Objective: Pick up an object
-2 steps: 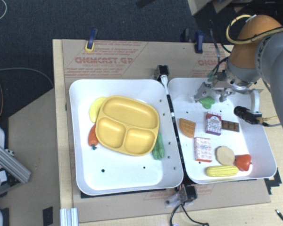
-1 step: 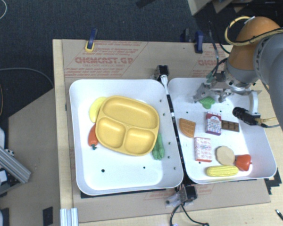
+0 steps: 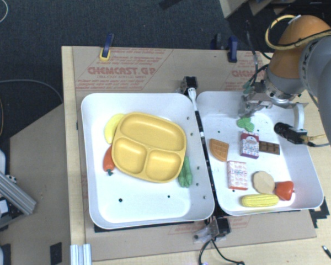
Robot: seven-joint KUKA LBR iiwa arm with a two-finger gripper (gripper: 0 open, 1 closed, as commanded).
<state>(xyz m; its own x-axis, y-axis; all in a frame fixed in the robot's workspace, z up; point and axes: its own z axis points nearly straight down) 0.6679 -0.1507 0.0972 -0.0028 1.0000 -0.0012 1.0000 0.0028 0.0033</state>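
1. Counter (image 3: 71, 148): carrying two white bins side by side, L bin (image 3: 94, 164) and R bin (image 3: 303, 164).
2. Arm (image 3: 314, 54): grey w/ orange band, reaching in from the right over the R bin's far edge.
3. Claw (image 3: 252, 106): hanging just above the small green item (image 3: 245, 124) near the R bin's far side; open/shut state: can't tell, tips too small and dark to be showing a gap.
4. R bin contents: tan wedge (image 3: 219, 149), red packet (image 3: 249, 146), brown bar (image 3: 269, 147), white-red box (image 3: 238, 175), beige round piece (image 3: 263, 181), red piece (image 3: 285, 189), yellow corn (image 3: 259, 201); all lying loose, apart from the claw.
5. L bin contents: yellow divided tray (image 3: 149, 146) sitting mid-bin; yellow item (image 3: 111, 127), red pepper (image 3: 108, 161), green veg (image 3: 185, 173) peeking out at its edges.
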